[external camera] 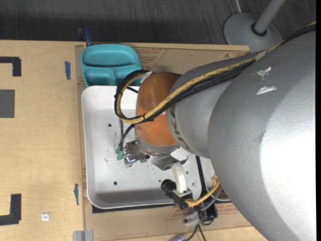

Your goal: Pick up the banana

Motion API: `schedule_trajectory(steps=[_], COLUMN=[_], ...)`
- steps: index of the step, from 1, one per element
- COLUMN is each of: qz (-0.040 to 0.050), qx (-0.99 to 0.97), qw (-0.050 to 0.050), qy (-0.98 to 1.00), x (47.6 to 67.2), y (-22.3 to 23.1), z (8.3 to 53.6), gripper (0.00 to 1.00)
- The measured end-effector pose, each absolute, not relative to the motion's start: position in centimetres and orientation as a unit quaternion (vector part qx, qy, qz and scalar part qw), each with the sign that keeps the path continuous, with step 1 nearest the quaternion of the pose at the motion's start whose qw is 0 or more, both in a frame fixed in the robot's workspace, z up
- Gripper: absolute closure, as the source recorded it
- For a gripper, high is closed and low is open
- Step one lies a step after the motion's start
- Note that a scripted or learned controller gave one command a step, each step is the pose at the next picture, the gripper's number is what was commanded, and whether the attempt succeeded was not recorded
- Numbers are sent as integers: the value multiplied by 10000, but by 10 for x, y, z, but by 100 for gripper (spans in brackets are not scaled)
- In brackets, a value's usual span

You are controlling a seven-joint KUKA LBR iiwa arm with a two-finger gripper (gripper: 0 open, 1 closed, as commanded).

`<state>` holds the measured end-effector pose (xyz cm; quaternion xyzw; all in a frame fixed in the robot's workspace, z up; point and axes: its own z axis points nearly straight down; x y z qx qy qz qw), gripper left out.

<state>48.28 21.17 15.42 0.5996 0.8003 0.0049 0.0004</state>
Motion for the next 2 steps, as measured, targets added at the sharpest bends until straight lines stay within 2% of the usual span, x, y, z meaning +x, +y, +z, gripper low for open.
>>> schedule_trajectory(steps=[1,2], qz=[54,7], qx=[5994,5039], qw=[10,-11], qy=[8004,8638], x=[483,479], y=[212,214], z=[164,89], gripper=[100,100])
